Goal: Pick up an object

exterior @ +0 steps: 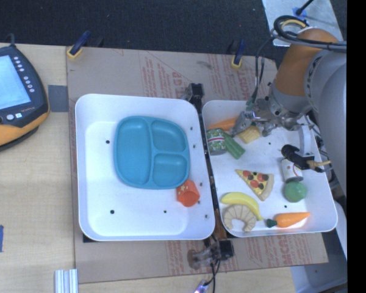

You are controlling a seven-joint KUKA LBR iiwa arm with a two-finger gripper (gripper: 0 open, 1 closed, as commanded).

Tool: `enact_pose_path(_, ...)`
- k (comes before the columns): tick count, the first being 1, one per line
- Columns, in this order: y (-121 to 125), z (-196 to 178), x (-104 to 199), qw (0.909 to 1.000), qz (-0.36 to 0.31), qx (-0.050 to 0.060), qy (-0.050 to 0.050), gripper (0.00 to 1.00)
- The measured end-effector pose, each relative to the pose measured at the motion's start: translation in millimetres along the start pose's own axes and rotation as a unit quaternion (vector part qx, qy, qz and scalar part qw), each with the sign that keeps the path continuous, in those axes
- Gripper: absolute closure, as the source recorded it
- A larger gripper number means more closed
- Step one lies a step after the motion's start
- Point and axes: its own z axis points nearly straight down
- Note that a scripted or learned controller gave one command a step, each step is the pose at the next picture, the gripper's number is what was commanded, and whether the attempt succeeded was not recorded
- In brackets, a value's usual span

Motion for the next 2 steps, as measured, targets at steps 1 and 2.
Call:
enact_pose_path(1, 0, -11, 0, 1.0, -0.002, 0.001, 0.0, 1.0)
enact_pose_path(2, -56, -121, 72, 1.0, 0.0, -0.002, 0.001, 1.0)
